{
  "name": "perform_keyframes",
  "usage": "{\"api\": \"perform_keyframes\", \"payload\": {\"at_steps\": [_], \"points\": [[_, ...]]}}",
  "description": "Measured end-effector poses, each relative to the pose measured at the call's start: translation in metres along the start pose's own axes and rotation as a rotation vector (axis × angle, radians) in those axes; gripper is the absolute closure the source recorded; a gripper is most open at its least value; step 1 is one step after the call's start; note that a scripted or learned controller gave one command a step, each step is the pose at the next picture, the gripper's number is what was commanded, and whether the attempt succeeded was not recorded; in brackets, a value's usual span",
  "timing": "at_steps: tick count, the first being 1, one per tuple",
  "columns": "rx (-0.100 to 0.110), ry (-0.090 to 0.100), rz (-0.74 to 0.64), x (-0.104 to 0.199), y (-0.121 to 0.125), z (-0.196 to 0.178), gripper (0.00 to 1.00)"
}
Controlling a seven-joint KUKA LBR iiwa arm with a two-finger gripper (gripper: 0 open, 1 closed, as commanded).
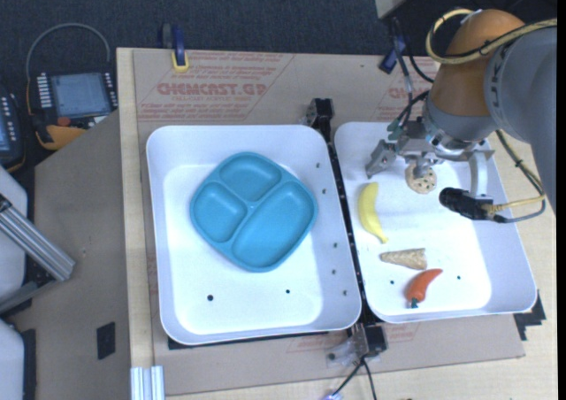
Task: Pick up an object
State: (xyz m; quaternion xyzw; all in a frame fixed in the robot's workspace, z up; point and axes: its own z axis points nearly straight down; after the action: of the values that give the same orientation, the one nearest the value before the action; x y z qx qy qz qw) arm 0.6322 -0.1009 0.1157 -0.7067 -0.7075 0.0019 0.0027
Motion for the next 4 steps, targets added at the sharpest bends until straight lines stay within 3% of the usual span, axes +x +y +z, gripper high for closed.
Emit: {"api": "perform_keyframes", "payload": {"at_steps": [1,2,4], "points": [[-0.008,-0.001,0.001,0.0,0.001,-0.015,1.0],[-0.012,-0.002,0.0,0.0,0.011,-0.063,1.0],[-0.014,-0.003,0.0,-0.002,0.006,-0.161,1.0]]}}
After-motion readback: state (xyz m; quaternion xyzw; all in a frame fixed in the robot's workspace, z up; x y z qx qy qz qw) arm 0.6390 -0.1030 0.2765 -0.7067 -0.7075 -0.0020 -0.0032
